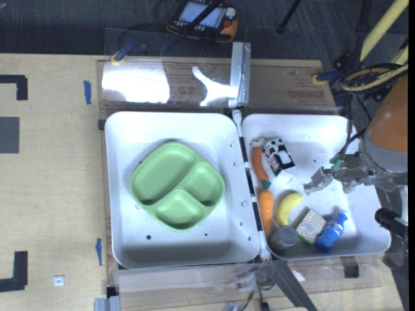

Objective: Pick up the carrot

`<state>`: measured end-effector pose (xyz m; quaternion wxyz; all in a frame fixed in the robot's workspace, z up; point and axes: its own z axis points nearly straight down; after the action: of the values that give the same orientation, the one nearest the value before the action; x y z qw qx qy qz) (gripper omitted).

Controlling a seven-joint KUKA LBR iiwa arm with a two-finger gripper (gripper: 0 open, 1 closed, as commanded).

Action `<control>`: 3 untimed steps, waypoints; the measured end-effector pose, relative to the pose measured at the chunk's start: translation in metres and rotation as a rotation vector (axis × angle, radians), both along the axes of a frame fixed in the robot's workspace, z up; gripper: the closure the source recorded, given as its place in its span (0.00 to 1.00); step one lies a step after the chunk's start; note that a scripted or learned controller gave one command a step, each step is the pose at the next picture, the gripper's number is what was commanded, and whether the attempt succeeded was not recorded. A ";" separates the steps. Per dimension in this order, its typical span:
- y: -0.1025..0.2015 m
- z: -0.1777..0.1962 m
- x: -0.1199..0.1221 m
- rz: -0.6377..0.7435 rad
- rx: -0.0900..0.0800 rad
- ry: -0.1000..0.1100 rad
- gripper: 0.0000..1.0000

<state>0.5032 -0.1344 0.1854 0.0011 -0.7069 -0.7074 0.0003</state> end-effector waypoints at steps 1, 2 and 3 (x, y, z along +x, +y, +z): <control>-0.025 -0.078 0.038 0.420 -0.002 -0.006 0.00; -0.089 -0.007 0.029 0.466 -0.003 -0.006 0.00; -0.090 0.003 0.030 0.465 -0.006 -0.010 1.00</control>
<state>0.5330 -0.2243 0.1886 -0.0048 -0.5250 -0.8511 -0.0010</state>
